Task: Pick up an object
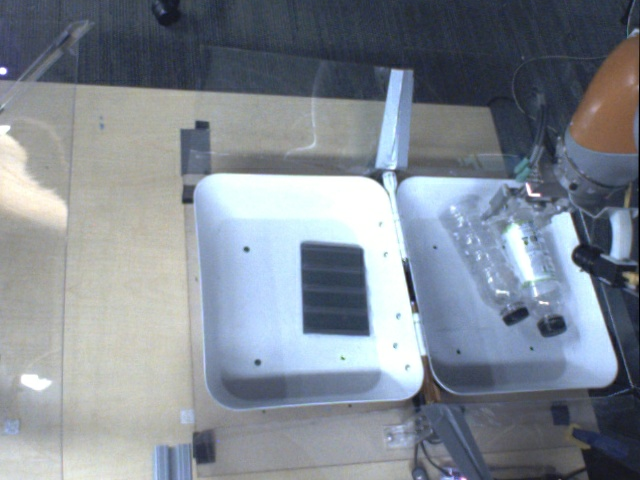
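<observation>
- In the right-hand shallow white plastic bin [600, 368], toward its 1 o'clock corner, lies a heap of clear, crinkled plastic bottles [505, 253] with small black caps.
- The two-finger gripper [528, 190] sits at the heap's 12 o'clock edge; from here I cannot tell how it is set.
- The left-hand white bin [230, 268] holds a flat, dark ribbed rectangular slab [335, 288] at its centre.

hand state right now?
Hand: cannot be told. It sits over the right bin, at the top end of the clear bottle.
</observation>
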`<state>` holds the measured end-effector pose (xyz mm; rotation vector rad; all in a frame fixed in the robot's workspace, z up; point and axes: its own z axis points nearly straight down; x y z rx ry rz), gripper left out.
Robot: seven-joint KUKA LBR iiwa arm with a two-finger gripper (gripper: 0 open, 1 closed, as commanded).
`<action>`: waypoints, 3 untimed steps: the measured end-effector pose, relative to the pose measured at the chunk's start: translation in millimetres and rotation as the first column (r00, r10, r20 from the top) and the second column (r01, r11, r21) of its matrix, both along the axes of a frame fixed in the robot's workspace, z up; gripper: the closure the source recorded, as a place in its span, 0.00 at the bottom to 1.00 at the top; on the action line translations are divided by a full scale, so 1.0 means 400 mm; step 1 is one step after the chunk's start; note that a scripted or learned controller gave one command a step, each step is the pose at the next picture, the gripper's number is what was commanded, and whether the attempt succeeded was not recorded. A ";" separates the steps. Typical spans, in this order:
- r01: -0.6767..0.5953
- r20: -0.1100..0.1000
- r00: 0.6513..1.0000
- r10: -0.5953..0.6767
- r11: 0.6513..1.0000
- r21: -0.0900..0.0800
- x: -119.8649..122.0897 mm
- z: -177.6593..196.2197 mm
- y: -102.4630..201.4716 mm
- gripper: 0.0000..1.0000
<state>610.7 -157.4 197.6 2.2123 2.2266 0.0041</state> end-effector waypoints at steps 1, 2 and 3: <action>-0.095 0.007 0.995 0.095 0.995 0.004 -0.015 -0.274 -0.015 0.00; -0.206 0.008 0.978 0.206 0.978 0.008 -0.133 -0.272 -0.032 0.00; -0.266 0.000 0.964 0.266 0.964 0.001 0.047 -0.277 -0.018 0.00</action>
